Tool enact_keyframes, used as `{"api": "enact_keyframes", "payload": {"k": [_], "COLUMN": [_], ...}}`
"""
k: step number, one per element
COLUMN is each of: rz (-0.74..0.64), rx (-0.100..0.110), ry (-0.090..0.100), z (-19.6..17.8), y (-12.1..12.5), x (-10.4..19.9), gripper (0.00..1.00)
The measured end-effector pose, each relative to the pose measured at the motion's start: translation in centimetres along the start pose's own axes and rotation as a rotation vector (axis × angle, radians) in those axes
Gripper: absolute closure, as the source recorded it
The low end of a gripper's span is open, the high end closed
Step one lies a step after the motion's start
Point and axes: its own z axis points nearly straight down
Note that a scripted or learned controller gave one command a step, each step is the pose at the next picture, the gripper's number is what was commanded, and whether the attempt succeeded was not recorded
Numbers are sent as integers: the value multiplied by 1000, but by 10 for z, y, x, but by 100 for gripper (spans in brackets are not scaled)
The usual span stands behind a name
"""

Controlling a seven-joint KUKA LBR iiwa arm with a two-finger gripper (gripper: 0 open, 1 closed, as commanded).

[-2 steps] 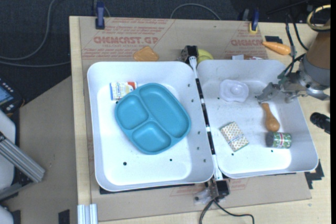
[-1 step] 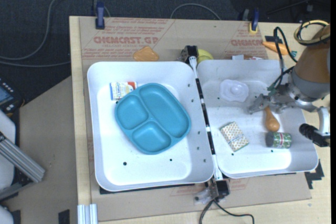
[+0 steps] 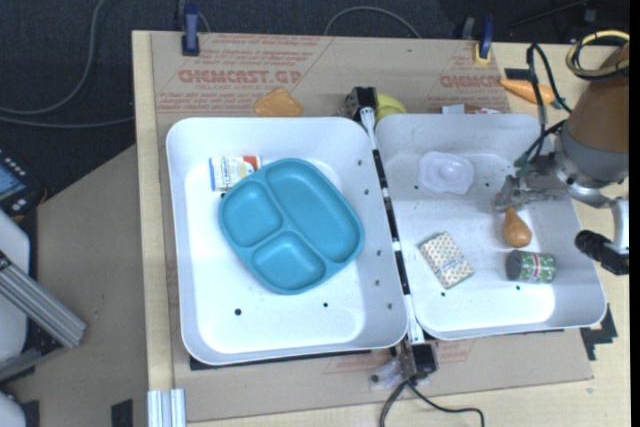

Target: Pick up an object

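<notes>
Counter [image 3: 150,215]: brown board top, printed red lettering along the far edge, two blue clamps at that edge.

Left bin [image 3: 200,315]: holds a blue three-compartment plate [image 3: 290,225], tilted diagonally near the bin's middle; a small white carton [image 3: 233,170] lies at the plate's far-left edge, partly under its rim.

Right bin [image 3: 560,310]: four items. Clear plastic lid or cup [image 3: 445,172] near the far middle. Patterned small box [image 3: 446,259] near the front left. Brown pear-shaped object [image 3: 516,228] right of centre. Dark cylinder with green label [image 3: 531,266] lying on its side just in front of the brown object.

Arm enters from the right; gripper [image 3: 522,189] sits over the right bin, just behind the brown object. Fingers too dark and small to resolve; cannot tell if spread or pressed together. Nothing visibly between them
</notes>
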Motion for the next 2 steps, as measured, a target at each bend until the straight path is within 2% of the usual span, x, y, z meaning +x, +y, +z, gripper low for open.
{"api": "enact_keyframes", "payload": {"k": [1, 2], "rz": [-8, -9], "rx": [-3, -8], "ry": [2, 2], "z": [11, -96], "y": [48, 19], "x": [69, 145], "gripper": [100, 100]}}
